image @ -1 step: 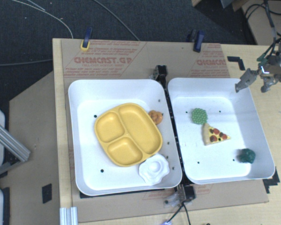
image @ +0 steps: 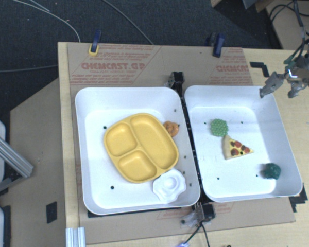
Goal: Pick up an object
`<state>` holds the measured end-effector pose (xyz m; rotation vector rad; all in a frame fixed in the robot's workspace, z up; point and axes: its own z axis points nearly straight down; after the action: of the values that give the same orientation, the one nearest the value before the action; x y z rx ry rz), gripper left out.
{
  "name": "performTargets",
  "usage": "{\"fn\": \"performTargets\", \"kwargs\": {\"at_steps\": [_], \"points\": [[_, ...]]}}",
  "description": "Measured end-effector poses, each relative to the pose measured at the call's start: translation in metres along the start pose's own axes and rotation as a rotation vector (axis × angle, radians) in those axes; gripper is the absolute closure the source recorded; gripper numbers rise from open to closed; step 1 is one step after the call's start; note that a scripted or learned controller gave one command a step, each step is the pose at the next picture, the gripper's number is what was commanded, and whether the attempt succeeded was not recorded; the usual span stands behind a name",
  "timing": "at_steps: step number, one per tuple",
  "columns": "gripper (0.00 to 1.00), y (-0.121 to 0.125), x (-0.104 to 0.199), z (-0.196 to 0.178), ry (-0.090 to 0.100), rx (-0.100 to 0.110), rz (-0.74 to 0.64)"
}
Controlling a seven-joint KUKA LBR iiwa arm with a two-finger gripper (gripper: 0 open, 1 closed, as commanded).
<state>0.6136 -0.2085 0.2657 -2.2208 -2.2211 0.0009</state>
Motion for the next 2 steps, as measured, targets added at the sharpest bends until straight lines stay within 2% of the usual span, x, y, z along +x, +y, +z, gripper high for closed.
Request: {"fn": "performTargets", "kwargs": {"at_steps": [1, 2], "points": [[0.00, 0.001, 0.004, 0.064, 0.002, 0.007, -0.001], [0.00, -0.006, 0.011, 0.118, 0.001, 0.002, 0.000]]}}
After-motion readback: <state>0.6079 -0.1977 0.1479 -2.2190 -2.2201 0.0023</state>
